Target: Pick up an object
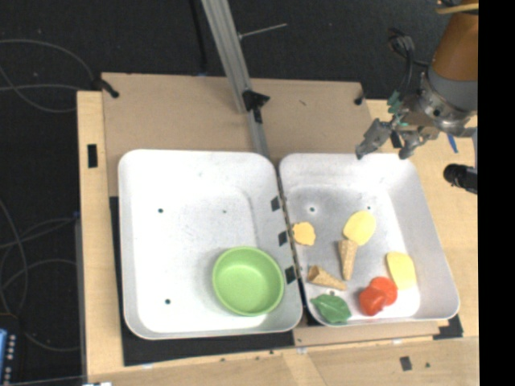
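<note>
My gripper (388,145) hangs above the far right corner of the right bin (354,179), its two fingers spread open with nothing between them. Well below it in that bin lie several small toys: a yellow ice-cream cone (355,236), a small yellow piece (303,234) by the left wall, a tan cone (325,277), a yellow block (401,268), a red pepper (376,295) and a green leafy piece (331,307). All of them sit apart from the gripper.
The left bin (177,191) holds a green bowl (247,280) near its front right corner. A slanted metal post (233,59) rises behind the bins. Brown board surrounds both bins.
</note>
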Motion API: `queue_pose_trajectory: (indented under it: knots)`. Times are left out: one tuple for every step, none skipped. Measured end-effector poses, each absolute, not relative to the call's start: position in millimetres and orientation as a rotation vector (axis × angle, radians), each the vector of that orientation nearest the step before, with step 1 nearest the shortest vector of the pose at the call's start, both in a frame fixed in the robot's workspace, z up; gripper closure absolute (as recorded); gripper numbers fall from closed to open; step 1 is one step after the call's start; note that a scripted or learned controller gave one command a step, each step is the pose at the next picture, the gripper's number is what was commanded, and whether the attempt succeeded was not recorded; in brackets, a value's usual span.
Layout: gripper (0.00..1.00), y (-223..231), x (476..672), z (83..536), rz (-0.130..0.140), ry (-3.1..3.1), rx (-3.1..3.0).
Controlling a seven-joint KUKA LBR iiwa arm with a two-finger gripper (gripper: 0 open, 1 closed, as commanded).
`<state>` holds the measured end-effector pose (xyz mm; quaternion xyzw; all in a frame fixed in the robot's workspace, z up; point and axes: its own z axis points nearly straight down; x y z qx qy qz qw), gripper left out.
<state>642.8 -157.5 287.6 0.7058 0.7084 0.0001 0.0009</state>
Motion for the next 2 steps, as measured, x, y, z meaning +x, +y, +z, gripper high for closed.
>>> queue_pose_trajectory:
  knots:
    - [0.00,-157.8,642.7,287.6,-0.001,2.224,2.216]
    - [0.00,-164.8,633.3,231.5,-0.009,2.221,2.224]
